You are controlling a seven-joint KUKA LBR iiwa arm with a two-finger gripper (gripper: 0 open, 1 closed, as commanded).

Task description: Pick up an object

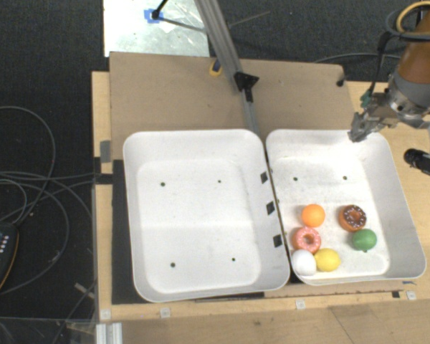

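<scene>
Near the front of the right bin cluster egg, lemon, lime, two donuts and orange. The gripper hangs over the far rim, its state unclear. Best target the lime, approaching vertically.

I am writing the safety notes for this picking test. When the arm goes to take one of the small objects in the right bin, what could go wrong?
1. The six objects are packed together: orange ball, pink donut, white ball, yellow lemon. The fingers may push neighbours or take two.
2. The white ball lies against the bin wall, so a finger may hit it.
3. The gripper is at the far rim, and round objects may roll away.
</scene>
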